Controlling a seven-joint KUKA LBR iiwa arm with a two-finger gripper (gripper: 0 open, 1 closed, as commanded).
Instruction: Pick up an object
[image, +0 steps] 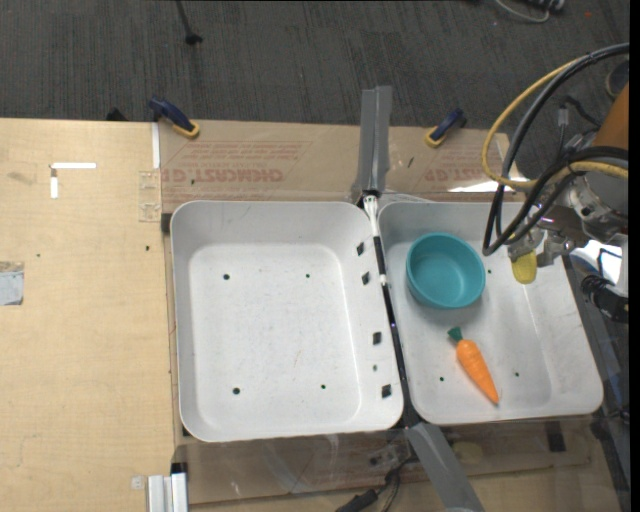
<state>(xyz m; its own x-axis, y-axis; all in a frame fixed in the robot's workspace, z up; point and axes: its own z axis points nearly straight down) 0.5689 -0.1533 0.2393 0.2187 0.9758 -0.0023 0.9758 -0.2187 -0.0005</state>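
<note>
A teal bowl (445, 270) stands upright in the back left part of the right bin (560, 395). An orange toy carrot (477, 369) with a green top lies in front of the bowl, pointing toward the bin's front right. A small yellow object (524, 268) sits just right of the bowl, directly under the tip of my gripper (537, 247). The gripper hangs over the right bin's back right part, with cables looping above it. Whether the yellow object is held or resting on the bin floor is not visible.
The left bin (200, 300) lies beside the right one, joined along a grey divider (380, 290). A cardboard sheet (260, 165) with two clamps lies behind the bins. The wooden bench (80, 300) extends to the left. Yellow and black cables (510, 120) arc at the upper right.
</note>
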